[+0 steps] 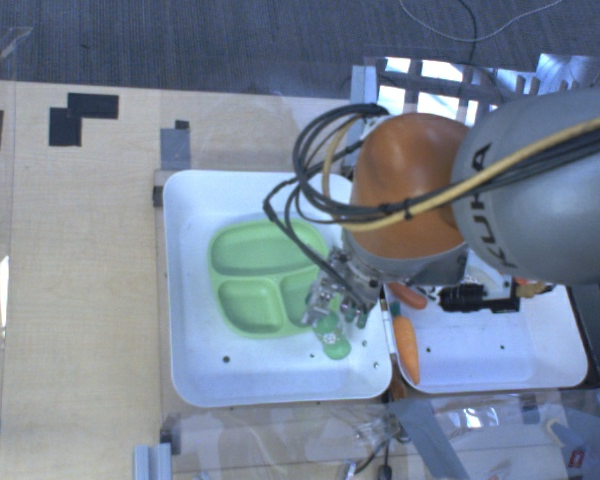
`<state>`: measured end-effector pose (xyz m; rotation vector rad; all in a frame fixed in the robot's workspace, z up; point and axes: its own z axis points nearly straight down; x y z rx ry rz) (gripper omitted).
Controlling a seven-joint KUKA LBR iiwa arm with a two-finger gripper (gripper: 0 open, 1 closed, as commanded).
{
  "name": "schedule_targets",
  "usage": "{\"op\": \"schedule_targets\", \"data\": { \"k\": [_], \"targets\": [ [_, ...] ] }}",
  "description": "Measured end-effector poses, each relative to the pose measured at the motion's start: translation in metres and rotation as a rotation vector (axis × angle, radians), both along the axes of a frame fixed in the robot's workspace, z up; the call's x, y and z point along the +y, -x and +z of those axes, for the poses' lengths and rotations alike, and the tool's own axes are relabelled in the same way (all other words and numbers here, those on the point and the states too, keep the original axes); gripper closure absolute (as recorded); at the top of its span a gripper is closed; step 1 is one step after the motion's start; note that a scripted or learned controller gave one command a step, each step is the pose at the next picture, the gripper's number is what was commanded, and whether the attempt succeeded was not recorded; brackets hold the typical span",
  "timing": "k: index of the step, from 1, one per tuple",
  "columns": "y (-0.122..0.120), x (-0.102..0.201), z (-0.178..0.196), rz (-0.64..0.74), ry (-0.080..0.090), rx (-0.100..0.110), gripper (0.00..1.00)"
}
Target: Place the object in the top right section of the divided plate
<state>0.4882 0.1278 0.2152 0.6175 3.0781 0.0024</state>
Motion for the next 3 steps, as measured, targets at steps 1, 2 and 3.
{"op": "schedule_targets", "data": {
  "k": [1, 2, 3],
  "targets": [
    [0.000, 0.000, 0.000, 0.000, 0.000, 0.000, 0.00],
    [-0.002, 0.001, 0.009, 0.002, -0.001, -0.003, 1.00],
    [-0.004, 0.002, 0.019, 0.004, -0.003, -0.005, 1.00]
  ]
}}
